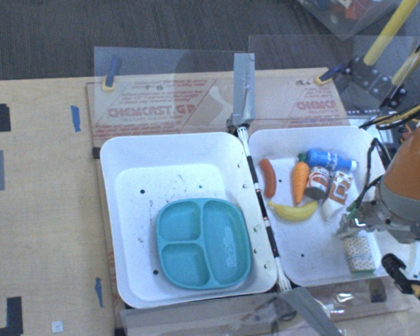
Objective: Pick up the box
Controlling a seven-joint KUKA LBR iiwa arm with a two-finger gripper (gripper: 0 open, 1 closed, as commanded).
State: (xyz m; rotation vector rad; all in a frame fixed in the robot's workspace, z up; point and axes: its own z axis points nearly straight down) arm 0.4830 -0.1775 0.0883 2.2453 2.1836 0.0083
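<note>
Gripper [350, 224], its opening impossible to tell, hovers just above the box [358, 252], positioned for a downward grasp.

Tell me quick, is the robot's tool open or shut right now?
Tool: cannot be told. It hangs over the right bin, just above the box.
</note>
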